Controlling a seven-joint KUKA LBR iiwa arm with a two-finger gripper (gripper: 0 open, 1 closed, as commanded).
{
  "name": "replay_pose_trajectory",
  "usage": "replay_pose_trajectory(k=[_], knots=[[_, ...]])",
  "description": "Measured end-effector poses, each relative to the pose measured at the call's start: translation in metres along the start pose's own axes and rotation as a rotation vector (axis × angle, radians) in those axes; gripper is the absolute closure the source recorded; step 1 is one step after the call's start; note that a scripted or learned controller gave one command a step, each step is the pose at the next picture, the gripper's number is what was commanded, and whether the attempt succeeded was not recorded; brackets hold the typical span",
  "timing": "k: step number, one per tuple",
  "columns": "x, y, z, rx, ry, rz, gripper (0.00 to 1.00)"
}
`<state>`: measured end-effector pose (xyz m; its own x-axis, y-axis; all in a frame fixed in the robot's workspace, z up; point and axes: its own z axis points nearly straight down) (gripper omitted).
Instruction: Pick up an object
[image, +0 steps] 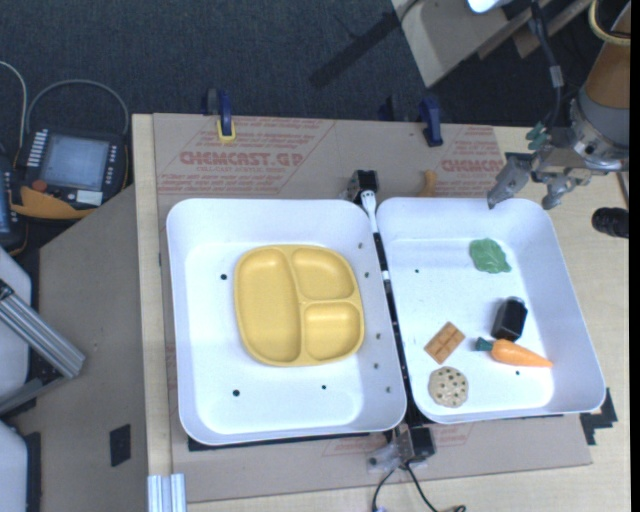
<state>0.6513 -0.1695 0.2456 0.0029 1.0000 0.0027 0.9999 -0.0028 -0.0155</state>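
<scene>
Currently I see the yellow three-compartment plastic plate filling the left white bin. Right of that plate, the right white bin holds a green leafy piece, orange carrot, black block, round cookie and brown cracker. The gripper hovers above that bin's far rim, fingers spread wide, nothing between them.

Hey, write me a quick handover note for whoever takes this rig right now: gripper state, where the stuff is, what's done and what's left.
Gripper: open, holding nothing, above the right bin's far edge.
Right bin holds: green piece, black block, carrot, cracker, cookie.
Left bin: yellow divided plate.
Done: nothing picked yet.
Left: descend, grasp one object, lift.
</scene>
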Motion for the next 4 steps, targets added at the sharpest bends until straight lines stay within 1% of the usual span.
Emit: replay_pose_trajectory(k=[1, 2, 4], knots=[[0.001, 0.002, -0.009, -0.015, -0.003, -0.003, 0.00], [-0.002, -0.007, 0.046, -0.010, -0.002, -0.002, 0.00], [-0.011, 0.010, 0.155, -0.009, -0.001, -0.004, 0.00]])
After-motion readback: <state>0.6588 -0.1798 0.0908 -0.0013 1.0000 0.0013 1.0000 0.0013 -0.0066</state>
